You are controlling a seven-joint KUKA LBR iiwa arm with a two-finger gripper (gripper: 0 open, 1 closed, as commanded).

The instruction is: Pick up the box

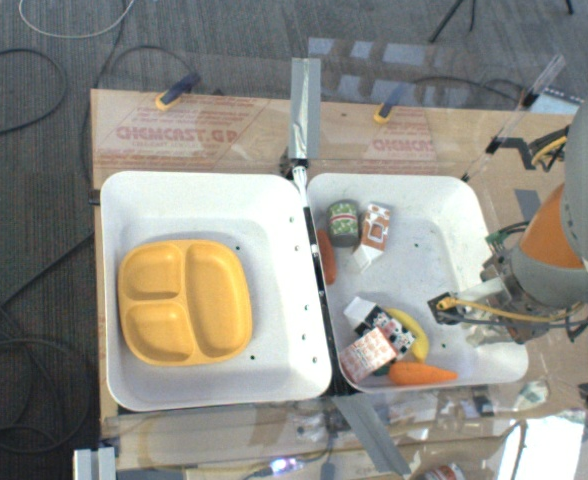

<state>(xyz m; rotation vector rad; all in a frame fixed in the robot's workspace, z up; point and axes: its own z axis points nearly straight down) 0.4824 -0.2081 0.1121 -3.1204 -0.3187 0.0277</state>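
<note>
Red-and-white printed box [367, 353], flat and tilted, at the near edge of the right bin [444, 218], with a carrot [421, 374] just beside it on the right and a black-and-white packet [376, 320] just behind. Beside those, a banana [414, 334]. Farther back, a brown carton [374, 232] and a green block [343, 222]. At the bin's right wall, the gripper [486, 326], well apart from the box; open or closed, impossible to tell. Yellow divided plate [184, 300] in the left bin [134, 193]. Under both, a brown board [174, 133] with red lettering; beyond, dark carpet [34, 218].

Two white bins [274, 218] [444, 238], one yellow tray [185, 301], four small boxes [342, 223] [376, 228] [367, 353] [379, 320], two orange carrots [326, 256] [421, 374], one banana [414, 334].
</note>
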